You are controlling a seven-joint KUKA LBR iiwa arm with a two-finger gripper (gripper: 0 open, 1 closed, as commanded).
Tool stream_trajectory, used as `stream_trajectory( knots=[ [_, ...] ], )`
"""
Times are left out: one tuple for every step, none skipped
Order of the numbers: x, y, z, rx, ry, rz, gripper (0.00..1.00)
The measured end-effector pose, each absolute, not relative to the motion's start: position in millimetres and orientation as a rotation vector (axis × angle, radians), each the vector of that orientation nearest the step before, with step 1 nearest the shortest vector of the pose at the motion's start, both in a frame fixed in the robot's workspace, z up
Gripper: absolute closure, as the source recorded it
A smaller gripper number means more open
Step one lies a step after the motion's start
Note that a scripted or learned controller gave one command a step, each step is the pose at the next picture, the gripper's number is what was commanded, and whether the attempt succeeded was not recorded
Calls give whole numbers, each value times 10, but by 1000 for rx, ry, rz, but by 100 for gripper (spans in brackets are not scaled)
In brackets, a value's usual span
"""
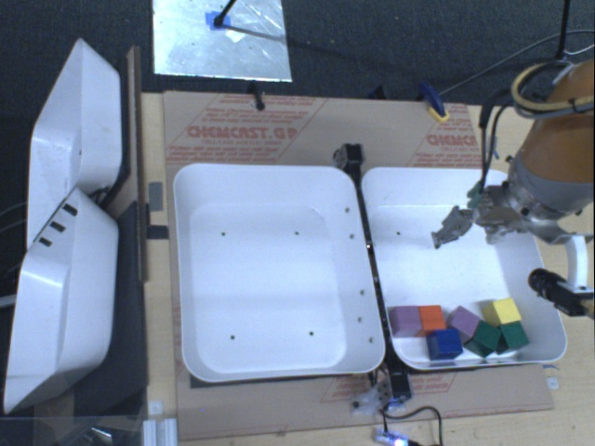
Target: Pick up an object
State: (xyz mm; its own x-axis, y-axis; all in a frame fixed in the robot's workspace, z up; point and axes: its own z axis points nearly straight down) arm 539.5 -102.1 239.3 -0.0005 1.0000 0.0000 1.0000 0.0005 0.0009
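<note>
Several small blocks lie bunched along the near edge of the right bin (418, 272): a purple block (405, 320), an orange block (431, 317), a blue block (445, 343), a lilac block (463, 321), a green block (483, 339) and a yellow block (505, 311). My gripper (444, 233) hangs over the middle of the right bin, tilted toward the left. It is well behind the blocks and apart from them. Nothing shows in it. The grey arm with its orange band (558, 137) comes in from the right.
The left bin (270, 277) sits beside the right one, with a dark divider (370, 268) between them. White tubs (65, 230) stand off the bench at the left. A shiny metal sheet (221, 26) lies at the back. Cables run by the arm.
</note>
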Motion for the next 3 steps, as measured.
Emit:
stream_trajectory(
  knots=[
    [5399,-1021,2499,2219,2221,3,100],
    [6427,-1004,2563,2217,2223,2,100],
    [6741,-500,1883,2218,2229,-2,100]
  ],
)
